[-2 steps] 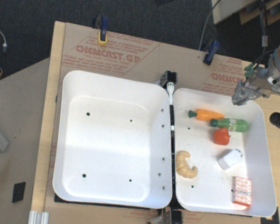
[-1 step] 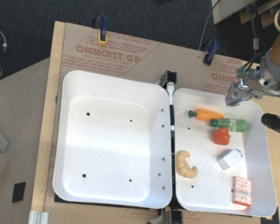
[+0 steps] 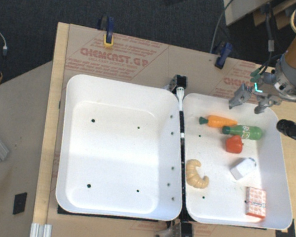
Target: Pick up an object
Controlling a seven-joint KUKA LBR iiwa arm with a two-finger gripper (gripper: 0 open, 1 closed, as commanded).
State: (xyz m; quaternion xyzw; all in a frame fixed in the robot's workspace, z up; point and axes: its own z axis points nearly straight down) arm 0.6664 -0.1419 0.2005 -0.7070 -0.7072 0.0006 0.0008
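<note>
The arm comes in from the upper right, orange band bright above the wrist, and the gripper hangs over the far edge of the right bin. Its two fingers point down and are spread apart, with nothing between them. The tool sits above the bin's back rim, tilted slightly toward the left.

Just below the gripper, a carrot lies lengthwise, orange with a green tip pointing at the divider. Right next to it, a green bottle lies on its side, its cap end close to the carrot. A red block sits just beside the bottle, on the near side. These three crowd together right under the open fingers, so any one of them has neighbours close by.

Further down the bin, a small white box rests on its own, tilted. A croissant curls near the divider, well apart from the cluster. A pink and white carton sits in the near right corner.

The left bin lies alongside, touching the right one at the middle seam. Two blue clamps grip the cardboard sheet at the back edge.
</note>
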